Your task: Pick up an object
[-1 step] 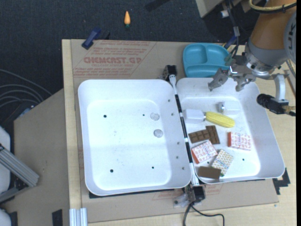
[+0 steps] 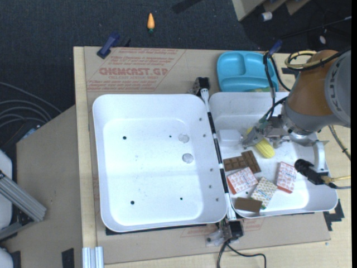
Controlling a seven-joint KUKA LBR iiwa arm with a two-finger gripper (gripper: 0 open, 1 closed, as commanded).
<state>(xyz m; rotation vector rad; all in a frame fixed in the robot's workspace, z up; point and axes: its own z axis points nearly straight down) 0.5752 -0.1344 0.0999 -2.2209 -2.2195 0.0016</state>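
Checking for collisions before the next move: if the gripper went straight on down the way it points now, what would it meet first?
Most likely the yellow object lying just under the gripper in the right bin. Depth is hard to judge from this slanted view, so it may instead land on the bin floor beside it.

I see my arm (image 2: 319, 94) reaching in from the right over the right bin (image 2: 237, 108), with the end effector (image 2: 255, 139) low, just beside a yellow object (image 2: 264, 148); I can't tell how its fingers stand. Nearer the front of that bin lie a brown chocolate bar (image 2: 241, 162), three small patterned boxes (image 2: 241, 180) and a dark brown block (image 2: 247, 205). The left bin (image 2: 153, 161) sits alongside on the worktop (image 2: 139, 66), and a blue tray (image 2: 241, 70) rests behind the right bin.
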